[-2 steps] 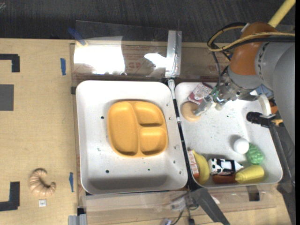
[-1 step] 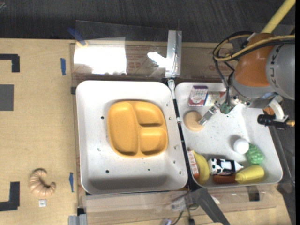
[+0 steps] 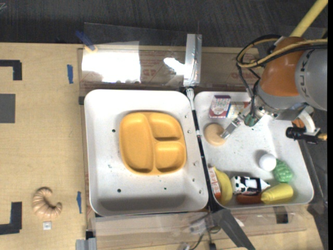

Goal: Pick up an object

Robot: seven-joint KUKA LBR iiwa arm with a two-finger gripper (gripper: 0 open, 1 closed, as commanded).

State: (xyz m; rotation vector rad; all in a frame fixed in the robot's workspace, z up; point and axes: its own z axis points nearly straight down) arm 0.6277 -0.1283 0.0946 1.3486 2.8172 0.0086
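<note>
Fingers [image 3: 229, 129] of the gripper [image 3: 227, 132] are seen as a thin silvery pair pointing down toward a round tan disc [image 3: 213, 134] in the right bin [image 3: 244, 152]; whether they are apart or together cannot be told, and nothing is seen held between them. The tips are placed just beside the disc's right edge. The arm [image 3: 291, 77], grey with an orange band, is reached in from the right above the bin. A small printed carton [image 3: 220, 107] is found near the bin's far wall. Along the near wall are lined a banana [image 3: 223, 184], a black-and-white cow toy [image 3: 246, 184] and a yellow squash [image 3: 277, 193], with a green lumpy item [image 3: 283, 172] and a white ball [image 3: 267, 162] close by. A yellow divided tray [image 3: 152, 142] is set in the left bin [image 3: 99, 145]. A croissant [image 3: 46, 202] lies on the bench [image 3: 36, 113].
</note>
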